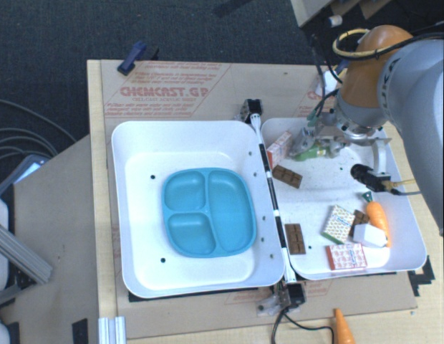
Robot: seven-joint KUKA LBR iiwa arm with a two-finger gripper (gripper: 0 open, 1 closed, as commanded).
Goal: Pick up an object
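Note:
My gripper [315,140] is low over the back of the right bin [401,253], under the grey arm with its orange band. A small green object [305,151] lies right at the gripper's tip; whether it is touched or held I cannot tell. Close by on the left is a small red and white box [278,149], with a brown bar [286,176] just in front of it. Toward the bin's front lie a second brown bar [295,238], a green patterned box [339,223], a red and white packet [346,256], an orange carrot [377,216] and a white block [370,235].
The left bin [136,264] holds a blue divided plate [208,211]. A ridge with black clips [268,185] separates the two bins. A blue item [132,57] lies on the bench's back left corner.

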